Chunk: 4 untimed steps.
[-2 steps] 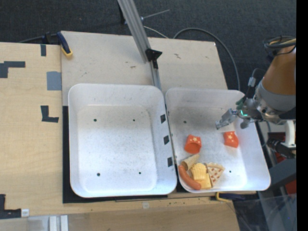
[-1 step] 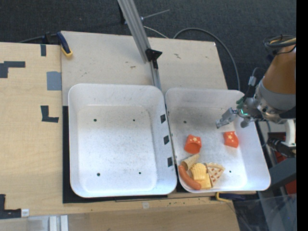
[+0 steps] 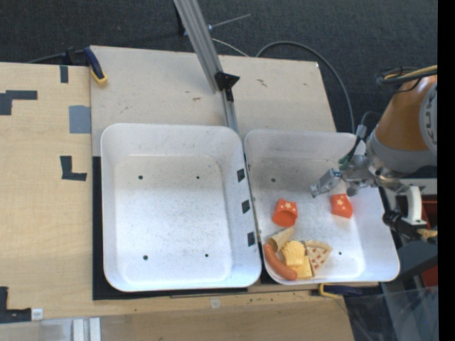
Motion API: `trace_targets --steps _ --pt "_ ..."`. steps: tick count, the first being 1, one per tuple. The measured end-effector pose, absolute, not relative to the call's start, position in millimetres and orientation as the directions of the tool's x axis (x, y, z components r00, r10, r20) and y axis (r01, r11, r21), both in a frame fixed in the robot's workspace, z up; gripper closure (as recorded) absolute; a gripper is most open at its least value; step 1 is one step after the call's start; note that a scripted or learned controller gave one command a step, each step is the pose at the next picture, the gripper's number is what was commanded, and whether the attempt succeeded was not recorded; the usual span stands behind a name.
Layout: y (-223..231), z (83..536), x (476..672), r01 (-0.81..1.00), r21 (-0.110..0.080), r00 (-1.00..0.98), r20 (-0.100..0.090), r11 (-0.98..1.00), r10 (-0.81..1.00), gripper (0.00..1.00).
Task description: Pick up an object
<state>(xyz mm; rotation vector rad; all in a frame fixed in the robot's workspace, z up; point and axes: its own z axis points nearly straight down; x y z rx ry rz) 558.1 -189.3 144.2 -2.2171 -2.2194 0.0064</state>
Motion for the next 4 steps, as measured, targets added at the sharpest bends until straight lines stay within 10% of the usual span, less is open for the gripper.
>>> trace_targets --steps 1,2,4 --pt "-193 97 560.8 1.000 0.011 0.001 -0.011 0.000 1.000 0.00" --pt "-191 111 562.6 1.000 0.014 -0.002 -0.009 0.002 1.000 1.00" --pt "-193 227 563.4 1.000 0.005 -0.002 -0.002 0.002 1.000 1.00"
